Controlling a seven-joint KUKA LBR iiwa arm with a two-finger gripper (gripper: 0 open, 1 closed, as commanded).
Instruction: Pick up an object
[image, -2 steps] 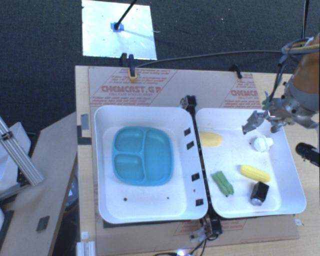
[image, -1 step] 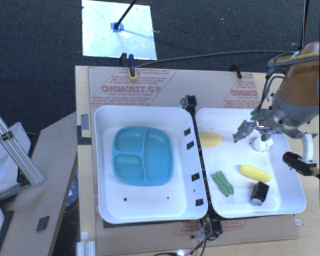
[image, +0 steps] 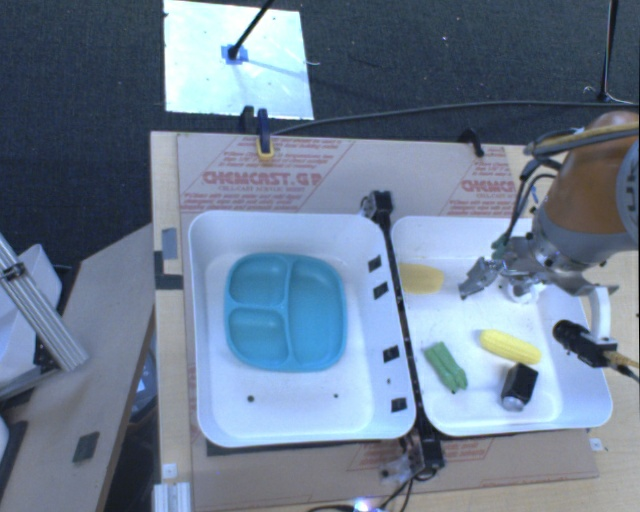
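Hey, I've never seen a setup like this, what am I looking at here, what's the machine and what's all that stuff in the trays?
One camera looks down at a slant on a bench with two white bins. The grey and orange thing on the right is a robot arm; its end effector hangs over the right bin and holds nothing. That bin has a yellow block, a corn cob, a green pod and a black can. The left bin holds a blue divided plate.

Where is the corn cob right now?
The corn cob lies in the right bin, toward its right side, just above the black can and right of the green pea pod.
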